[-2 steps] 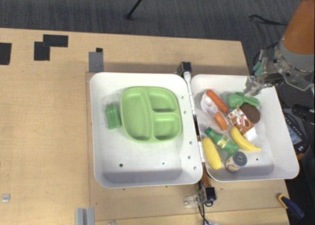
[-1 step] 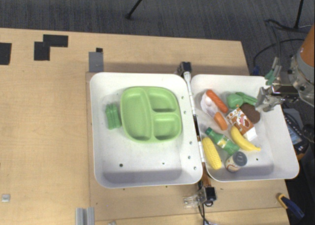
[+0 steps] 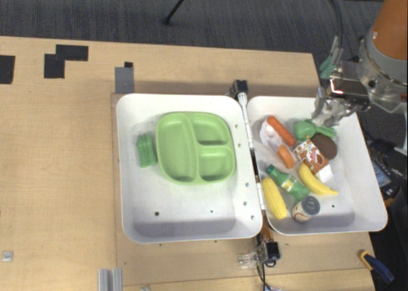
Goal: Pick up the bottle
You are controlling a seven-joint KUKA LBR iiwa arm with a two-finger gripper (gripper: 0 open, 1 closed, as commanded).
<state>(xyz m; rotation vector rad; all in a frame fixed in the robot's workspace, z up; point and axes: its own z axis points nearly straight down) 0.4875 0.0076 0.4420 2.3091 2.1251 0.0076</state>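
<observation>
The wooden bench (image 3: 57, 175) carries two white bins side by side. The left bin (image 3: 185, 220) holds a green divided plate (image 3: 194, 147), and a small ribbed green piece (image 3: 146, 150) lies just beside that plate on the side away from the right bin.

The right bin (image 3: 357, 213) I take as my landmark. Over its far right corner hangs the arm (image 3: 389, 48), grey with its orange band, and the gripper (image 3: 329, 115) is down just inside the bin's far rim, above a green leafy toy (image 3: 305, 129) and a brown round piece (image 3: 326, 146). From where I stand I cannot tell how far apart its jaws are, and nothing is seen held between them.

Inside the right bin lies a jumble of toy food: a carrot (image 3: 280, 130) near the far left corner, a banana (image 3: 315, 182) in the middle, and a corn cob (image 3: 275, 197) along the left wall toward the near side. The bottle (image 3: 288, 181), green, lies on its side between the corn cob and the banana, well apart from the gripper. A small round grey-topped thing (image 3: 306, 207) sits near the bin's near wall.
</observation>
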